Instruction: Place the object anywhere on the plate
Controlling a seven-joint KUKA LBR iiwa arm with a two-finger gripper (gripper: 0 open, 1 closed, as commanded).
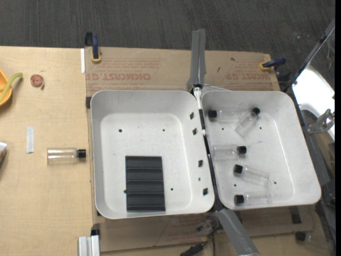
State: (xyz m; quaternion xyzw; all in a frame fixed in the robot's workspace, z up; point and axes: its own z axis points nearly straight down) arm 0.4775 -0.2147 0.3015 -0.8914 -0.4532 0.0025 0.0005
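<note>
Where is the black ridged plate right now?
The black ridged plate lies flat in the left bin, toward its near edge, across the divider from the clear vials in the right bin.

Brightness: even and soft over the bench point(42, 196).
Glare: a blown-out white patch point(314, 89) lay past the right bin point(298, 143).
Shadows: faint along bin walls.
Focus: slightly soft; clear vials point(248, 121) barely readable.

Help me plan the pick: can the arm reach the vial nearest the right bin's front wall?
Probably yes: the vial lies uncovered in the right bin, apart from the next vial, though the nearby front wall may crowd the grasp.
</note>
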